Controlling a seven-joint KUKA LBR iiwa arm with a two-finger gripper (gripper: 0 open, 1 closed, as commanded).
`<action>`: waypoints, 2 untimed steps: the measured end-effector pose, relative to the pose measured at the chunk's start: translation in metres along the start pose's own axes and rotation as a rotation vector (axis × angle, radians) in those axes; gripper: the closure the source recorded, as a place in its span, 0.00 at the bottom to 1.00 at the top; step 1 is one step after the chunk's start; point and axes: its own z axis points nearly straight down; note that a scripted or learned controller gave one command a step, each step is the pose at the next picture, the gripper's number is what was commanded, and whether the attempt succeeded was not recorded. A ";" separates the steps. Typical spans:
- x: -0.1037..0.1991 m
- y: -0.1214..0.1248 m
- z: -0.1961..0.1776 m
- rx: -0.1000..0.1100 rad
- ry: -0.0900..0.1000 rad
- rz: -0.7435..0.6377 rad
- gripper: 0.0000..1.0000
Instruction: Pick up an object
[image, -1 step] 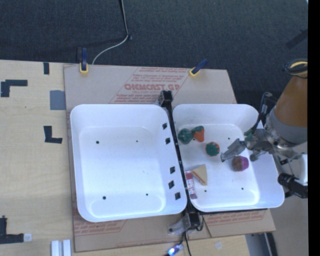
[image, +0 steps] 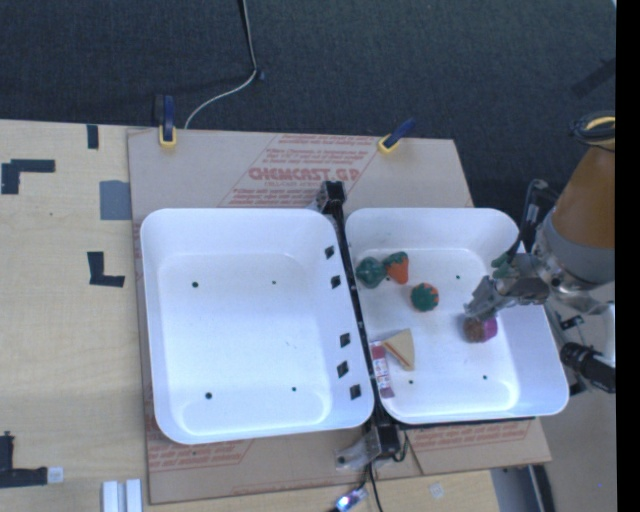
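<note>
In the camera view, we see the gripper (image: 487, 305) low in the right bin (image: 440, 225), at the right of the frame, directly over a small purple object (image: 481, 328). We cannot tell whether it is grasping it. We think a good grasp needs the object centred before lifting straight up, away from the bin wall.
</note>
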 end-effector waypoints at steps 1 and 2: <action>0.090 -0.010 -0.046 -0.005 0.002 -0.009 1.00; 0.136 0.003 -0.184 -0.018 0.001 -0.005 1.00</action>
